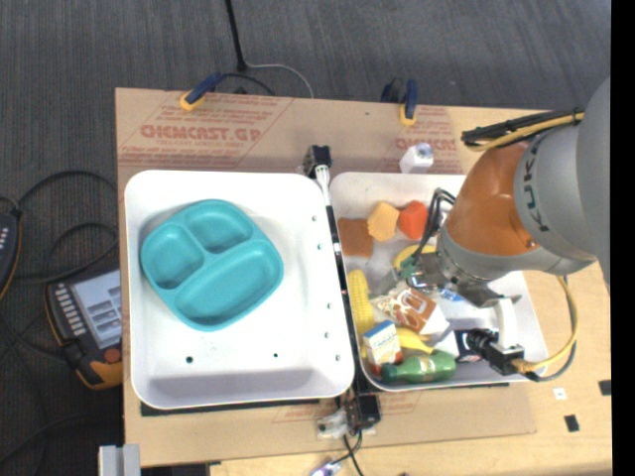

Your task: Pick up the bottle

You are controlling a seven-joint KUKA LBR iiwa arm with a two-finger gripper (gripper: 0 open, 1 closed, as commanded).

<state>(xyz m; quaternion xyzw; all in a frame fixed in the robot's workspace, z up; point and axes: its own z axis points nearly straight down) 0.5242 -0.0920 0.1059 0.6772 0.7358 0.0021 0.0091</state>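
Here, in the camera view, the green bottle lies on its side at the lower edge of the right bin, among clutter. The pincer sits just above it, low in the pile; whether it is spread I cannot tell. This looks like the approach step, and the next move calls for dropping lower in the frame onto the bottle.

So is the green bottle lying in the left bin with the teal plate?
No, the green bottle lies in the right bin near its front edge, while the teal plate sits in the left bin.
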